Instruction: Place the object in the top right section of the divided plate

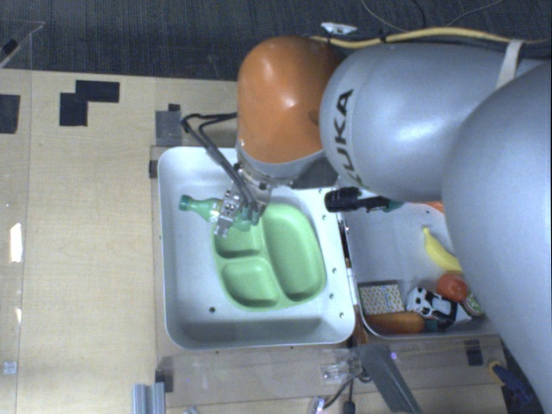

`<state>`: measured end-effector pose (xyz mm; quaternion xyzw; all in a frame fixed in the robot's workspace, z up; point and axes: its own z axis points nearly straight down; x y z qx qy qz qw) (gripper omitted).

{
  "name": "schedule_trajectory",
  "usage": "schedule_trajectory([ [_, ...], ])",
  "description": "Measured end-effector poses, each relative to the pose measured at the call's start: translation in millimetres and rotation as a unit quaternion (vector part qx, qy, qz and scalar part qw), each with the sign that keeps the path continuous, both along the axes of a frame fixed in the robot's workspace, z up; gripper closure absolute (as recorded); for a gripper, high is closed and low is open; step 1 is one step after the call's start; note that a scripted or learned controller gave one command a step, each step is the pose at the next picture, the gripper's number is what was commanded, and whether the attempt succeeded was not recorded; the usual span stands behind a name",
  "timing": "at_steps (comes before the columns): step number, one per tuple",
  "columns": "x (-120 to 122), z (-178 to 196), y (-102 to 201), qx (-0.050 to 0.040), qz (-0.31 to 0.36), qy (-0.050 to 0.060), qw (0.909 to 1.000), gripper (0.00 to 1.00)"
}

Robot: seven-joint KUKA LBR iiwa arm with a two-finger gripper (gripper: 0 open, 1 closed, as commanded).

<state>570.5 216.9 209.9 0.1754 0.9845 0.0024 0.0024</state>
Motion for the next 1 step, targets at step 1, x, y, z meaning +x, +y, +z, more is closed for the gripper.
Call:
schedule_trajectory([
  [1,-33.1,-37.3,-28.5,0.0002,-0.076,0.001,0.9971,1.0],
])
